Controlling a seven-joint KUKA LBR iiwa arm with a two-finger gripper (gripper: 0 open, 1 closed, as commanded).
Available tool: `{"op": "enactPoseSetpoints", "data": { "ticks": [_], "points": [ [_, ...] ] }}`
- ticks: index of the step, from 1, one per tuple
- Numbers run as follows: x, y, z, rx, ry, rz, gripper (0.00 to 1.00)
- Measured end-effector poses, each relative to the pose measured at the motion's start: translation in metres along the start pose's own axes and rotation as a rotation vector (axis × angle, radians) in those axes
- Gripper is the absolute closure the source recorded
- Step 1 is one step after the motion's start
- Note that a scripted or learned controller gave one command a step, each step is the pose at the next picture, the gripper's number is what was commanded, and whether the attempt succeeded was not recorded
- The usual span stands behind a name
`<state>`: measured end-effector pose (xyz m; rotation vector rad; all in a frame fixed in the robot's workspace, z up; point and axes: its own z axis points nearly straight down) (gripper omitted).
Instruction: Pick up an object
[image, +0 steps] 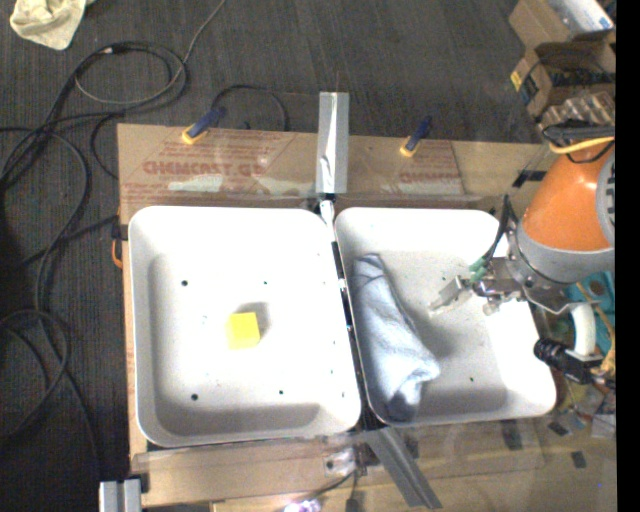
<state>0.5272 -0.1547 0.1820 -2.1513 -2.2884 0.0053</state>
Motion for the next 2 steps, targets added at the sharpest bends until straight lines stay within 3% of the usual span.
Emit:
{"op": "enactPoseSetpoints", "data": {
  "ticks": [1, 2],
  "points": [
    [-0.045, 0.023, -0.060, -0.003, -0.002, 0.036, 0.00],
    [0.061, 0.058, -0.041, 0.000, 0.002, 0.039, 0.00]
  ]
}}
